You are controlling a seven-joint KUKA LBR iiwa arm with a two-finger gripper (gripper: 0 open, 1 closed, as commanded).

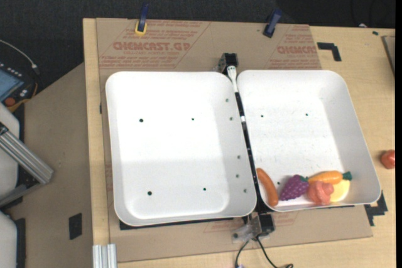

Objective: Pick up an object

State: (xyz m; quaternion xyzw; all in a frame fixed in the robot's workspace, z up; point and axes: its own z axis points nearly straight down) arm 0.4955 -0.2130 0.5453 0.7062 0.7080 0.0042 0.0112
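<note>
White right bin (326,103) holds every candidate at its six o'clock edge: sausage (267,186), grapes (294,187), carrot (328,177). Nothing is picked yet; whether my gripper is open or holding anything, I cannot tell.

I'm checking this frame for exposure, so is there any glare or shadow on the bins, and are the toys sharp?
Camera view: a soft shadow darkens the upper half of the left bin; its lower half and the right bin are bright, near washed out. The toys, such as the purple grapes, look slightly soft but readable.
</note>
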